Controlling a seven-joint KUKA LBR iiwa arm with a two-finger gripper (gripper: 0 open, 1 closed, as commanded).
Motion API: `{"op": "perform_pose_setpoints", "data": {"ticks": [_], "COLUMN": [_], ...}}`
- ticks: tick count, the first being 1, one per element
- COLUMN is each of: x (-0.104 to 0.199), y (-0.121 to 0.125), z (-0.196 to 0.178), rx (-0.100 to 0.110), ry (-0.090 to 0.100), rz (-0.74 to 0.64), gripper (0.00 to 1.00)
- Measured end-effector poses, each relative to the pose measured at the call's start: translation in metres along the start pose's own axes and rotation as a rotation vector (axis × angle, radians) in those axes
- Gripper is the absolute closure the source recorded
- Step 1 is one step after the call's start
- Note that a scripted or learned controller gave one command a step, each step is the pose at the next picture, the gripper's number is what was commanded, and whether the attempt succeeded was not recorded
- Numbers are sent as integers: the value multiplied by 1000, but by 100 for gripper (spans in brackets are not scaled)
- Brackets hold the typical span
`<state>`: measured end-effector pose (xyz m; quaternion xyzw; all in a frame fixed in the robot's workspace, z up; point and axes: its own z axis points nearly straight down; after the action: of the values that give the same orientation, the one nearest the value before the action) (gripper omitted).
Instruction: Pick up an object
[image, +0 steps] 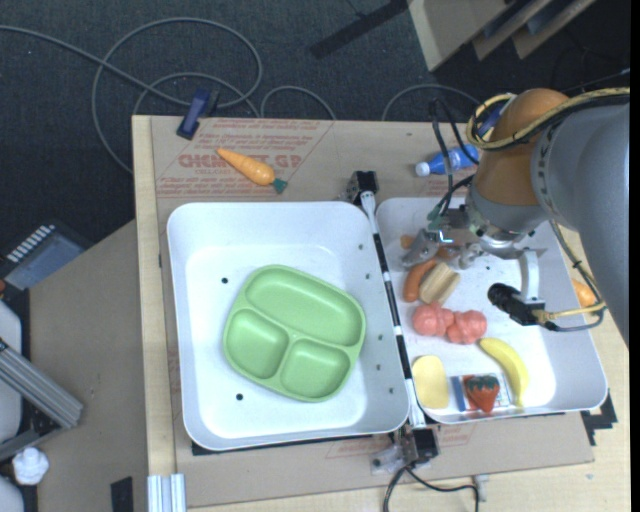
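Over the right bin (590, 385), fingers (447, 243) hang low beside the hot dog (430, 281), presumably placed to grasp it; whether they are open or hold anything cannot be told.

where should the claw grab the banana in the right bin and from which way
Grip the banana across its narrow middle, coming straight down from above. It lies flat on the right bin, curving from upper left to lower right, so its long sides are the easy faces to pinch. The strawberry sits close on its left, so a mid-body grip, fingers set crosswise, probably leaves the most room.
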<state>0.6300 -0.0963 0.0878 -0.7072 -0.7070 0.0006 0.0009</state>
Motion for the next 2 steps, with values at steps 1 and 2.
{"op": "perform_pose_setpoints", "data": {"ticks": [1, 2], "x": [-2, 1], "y": [7, 12], "z": [3, 3], "rx": [-4, -4], "ry": [-1, -1], "rz": [-1, -1], "gripper": [0, 0]}}
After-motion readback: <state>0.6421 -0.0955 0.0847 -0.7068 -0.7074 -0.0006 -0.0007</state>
